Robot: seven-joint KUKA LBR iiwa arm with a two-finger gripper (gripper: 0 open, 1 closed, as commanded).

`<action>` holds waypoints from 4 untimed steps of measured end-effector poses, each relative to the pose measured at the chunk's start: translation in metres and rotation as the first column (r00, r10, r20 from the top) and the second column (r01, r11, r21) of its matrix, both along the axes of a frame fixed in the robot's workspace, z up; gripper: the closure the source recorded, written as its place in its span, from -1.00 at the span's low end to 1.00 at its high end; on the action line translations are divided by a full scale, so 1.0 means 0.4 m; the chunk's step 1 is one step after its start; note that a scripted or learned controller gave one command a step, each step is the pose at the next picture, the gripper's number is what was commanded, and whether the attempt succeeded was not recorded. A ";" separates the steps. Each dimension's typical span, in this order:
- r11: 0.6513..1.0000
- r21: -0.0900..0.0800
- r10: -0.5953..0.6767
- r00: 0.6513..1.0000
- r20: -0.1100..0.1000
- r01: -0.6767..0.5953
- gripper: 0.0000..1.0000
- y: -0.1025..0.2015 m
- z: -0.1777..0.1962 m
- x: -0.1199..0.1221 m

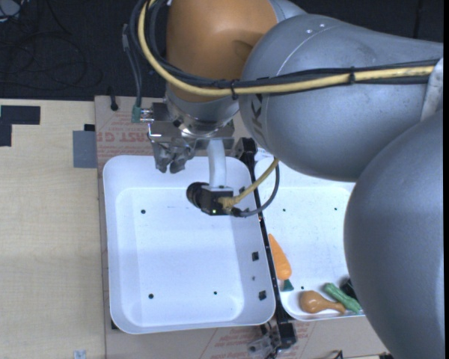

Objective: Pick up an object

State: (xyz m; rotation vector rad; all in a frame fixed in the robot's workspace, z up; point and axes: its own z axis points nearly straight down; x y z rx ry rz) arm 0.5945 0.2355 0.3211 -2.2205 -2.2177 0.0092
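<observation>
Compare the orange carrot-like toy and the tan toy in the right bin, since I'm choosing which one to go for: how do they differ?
The carrot toy is bright orange and tapered; the tan toy is dull brownish and rounded with a thin neck. The carrot toy lies along the bin's left wall, running up and down the view; the tan toy sits nearer the front corner, lying crosswise beside a green item. Both rest in the right bin.

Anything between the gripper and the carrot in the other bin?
Camera view: the gripper hangs over the left bin; toward the carrot lie bare bin floor and the black divider between the bins.
</observation>
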 end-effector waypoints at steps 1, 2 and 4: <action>1.000 -0.005 0.002 1.000 -0.011 -0.002 1.00 0.020 -0.334 -0.017; 1.000 0.000 0.000 1.000 0.000 0.000 1.00 -0.042 -0.261 -0.099; 1.000 0.000 0.000 1.000 0.002 0.000 1.00 -0.045 -0.285 -0.052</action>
